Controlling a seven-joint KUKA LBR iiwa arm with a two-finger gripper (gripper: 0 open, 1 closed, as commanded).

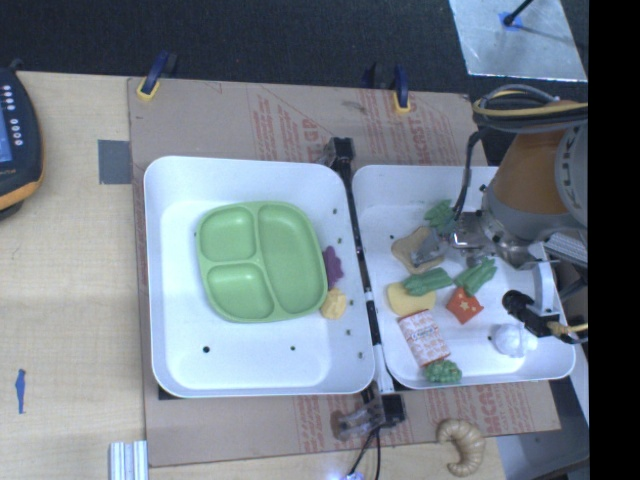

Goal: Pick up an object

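Camera view: green pepper (pixel 428 281) lies just beside the tool (pixel 447 240).

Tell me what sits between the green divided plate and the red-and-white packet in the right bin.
In the camera view, a yellow piece lies by the green divided plate, then the bins' adjoining rims come before the red-and-white packet.

Light wood bench (pixel 70 298) with a brown cardboard sheet (pixel 250 118) clamped along its far edge. Dark carpeted floor (pixel 250 18) beyond the far edge. Pale grey panel (pixel 510 38) on the floor near the far right corner. Even overhead light.
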